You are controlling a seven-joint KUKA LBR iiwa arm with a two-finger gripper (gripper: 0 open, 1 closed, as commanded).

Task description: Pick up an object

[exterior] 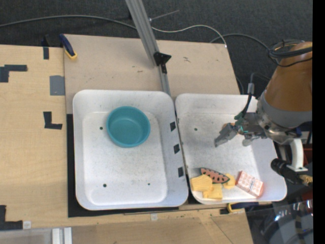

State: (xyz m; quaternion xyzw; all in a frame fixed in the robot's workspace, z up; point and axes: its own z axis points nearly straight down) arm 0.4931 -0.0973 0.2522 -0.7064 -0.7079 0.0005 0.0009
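Hovering over the right bin (203, 108), the gripper (223, 136) has its fingers spread apart and grasps nothing. Below it, near the bin's front edge, lie yellow pieces (207, 186), a watermelon slice toy (215, 175) and a pink box (250, 183). Far to its left, a teal bowl (128, 126) sits in the left bin (86, 151).

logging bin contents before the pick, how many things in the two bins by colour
Teal: 1, the bowl in the left bin
Yellow: 1, the cluster of yellow pieces in the right bin; how many pieces cannot be told
Dark with red spots: 1, the slice beside them
Pink and white: 1, the small packet
Total: 4
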